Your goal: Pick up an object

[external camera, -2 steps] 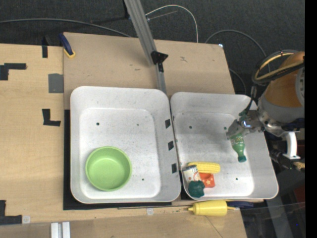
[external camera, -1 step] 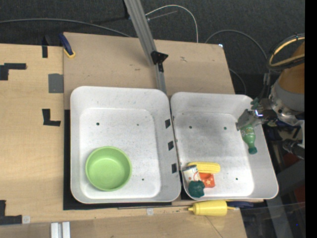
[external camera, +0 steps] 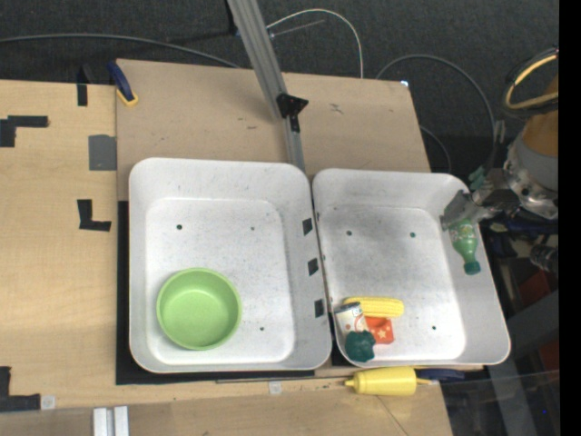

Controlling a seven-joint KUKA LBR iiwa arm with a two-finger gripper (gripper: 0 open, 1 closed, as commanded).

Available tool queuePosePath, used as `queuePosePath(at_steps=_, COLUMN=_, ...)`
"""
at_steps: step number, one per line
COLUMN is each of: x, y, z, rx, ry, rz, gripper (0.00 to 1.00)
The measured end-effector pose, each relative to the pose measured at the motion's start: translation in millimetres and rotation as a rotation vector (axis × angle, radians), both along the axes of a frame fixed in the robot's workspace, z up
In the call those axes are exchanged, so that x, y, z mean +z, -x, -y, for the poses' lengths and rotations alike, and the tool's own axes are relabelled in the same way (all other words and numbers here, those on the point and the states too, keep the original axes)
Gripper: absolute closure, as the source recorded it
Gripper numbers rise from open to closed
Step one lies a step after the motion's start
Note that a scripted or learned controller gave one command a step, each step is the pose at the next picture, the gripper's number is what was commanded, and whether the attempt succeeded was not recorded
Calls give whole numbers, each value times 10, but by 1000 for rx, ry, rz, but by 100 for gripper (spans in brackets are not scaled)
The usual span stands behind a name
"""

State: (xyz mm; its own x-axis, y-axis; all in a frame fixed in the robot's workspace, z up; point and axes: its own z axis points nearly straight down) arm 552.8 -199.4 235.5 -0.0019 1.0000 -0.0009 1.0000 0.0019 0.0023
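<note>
Pincer (external camera: 463,214) at right bin's (external camera: 427,186) right rim, green bottle (external camera: 467,243) dangling beneath; I can't tell jaw opening or grip. Risk: bottle slips, drops outside bin.

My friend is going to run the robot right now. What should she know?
Gripper: at the right bin's right rim, with a green bottle-shaped toy hanging just below it; a grasp cannot be confirmed.
Left bin: round green plastic bowl in the near-left corner.
Right bin, near-left corner: a yellow corn-like toy, an orange and white piece and a dark green round toy bunched together.
A yellow plastic bottle lies on the bench in front of the right bin.
Done: possibly the green toy lifted. Left: confirm the pick.
</note>
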Motion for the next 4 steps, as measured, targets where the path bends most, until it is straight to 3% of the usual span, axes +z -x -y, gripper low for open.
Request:
queuePosePath(at_steps=3, x=134, y=-251, z=-1556, rx=5, ry=-3, rz=-4, gripper=100)
queuePosePath(at_steps=4, x=-26, y=-342, z=-2130, rx=5, ry=-2, rz=-6, gripper=100)
